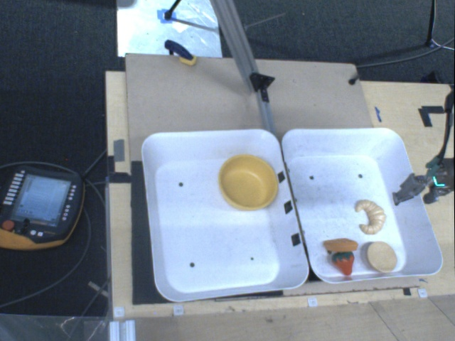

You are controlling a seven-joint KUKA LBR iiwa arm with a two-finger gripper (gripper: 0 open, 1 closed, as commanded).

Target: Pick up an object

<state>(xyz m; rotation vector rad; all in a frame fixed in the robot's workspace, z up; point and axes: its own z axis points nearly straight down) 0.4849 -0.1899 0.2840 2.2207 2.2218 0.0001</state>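
The right bin (pixel 341 144) holds a pale curved croissant (pixel 371 216), a round tan biscuit (pixel 382 256), a red strawberry-like piece (pixel 345 263) and a small orange-brown piece (pixel 340 245) touching it from above. A yellow bowl (pixel 248 182) sits upright in the left bin (pixel 185 226) near its back right corner. My gripper (pixel 419 192) hangs over the right bin's right rim, right of and slightly above the croissant. Its two dark fingers stand apart, open, with nothing between them.
A teach pendant (pixel 39 204) lies left of the bench on the dark floor. A metal pole (pixel 238 41) slants across the brown board behind the bins. Black clips (pixel 288 206) sit along the seam between the two bins.
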